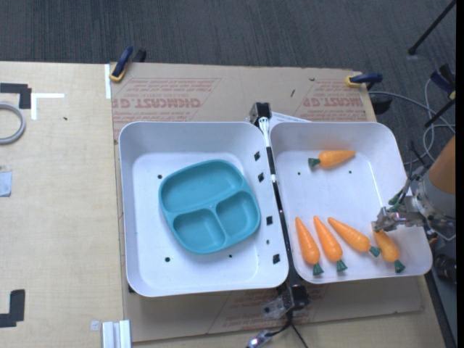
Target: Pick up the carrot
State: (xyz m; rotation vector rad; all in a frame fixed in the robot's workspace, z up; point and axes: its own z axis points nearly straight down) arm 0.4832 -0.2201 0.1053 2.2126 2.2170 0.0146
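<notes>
Although nothing is lifted yet, the work looks to be at the approach step, and it reads best starting farthest from the gripper (386,222) and moving toward it. Farthest off, beyond both bins, two blue-and-yellow clamps (121,62) pin a cardboard sheet (167,96) to the bench; red print on it, seen reversed or upside down from this view, seems to read "CHEMCAST GP", though I would not swear to every letter. Well away from the tool, the left bin (134,216) holds a teal divided plate (209,205) and no carrots. In the right bin (377,140), one carrot (332,158) lies alone toward the far wall, apart from the tool. Closer, three carrots (308,245) lie side by side along the near wall, green ends toward the rim. The fifth carrot (387,246) lies just under and beside the gripper at the bin's right edge, seemingly touching or nearly touching its tips. Whether the tool is spread or pressed together I cannot tell; the tip is small and cluttered with cable. My judgement is that this nearest carrot is the target, and the next move calls for settling squarely across its body, pinching it at the thick part, then rising straight without dragging it against the bin wall or its neighbour.
</notes>
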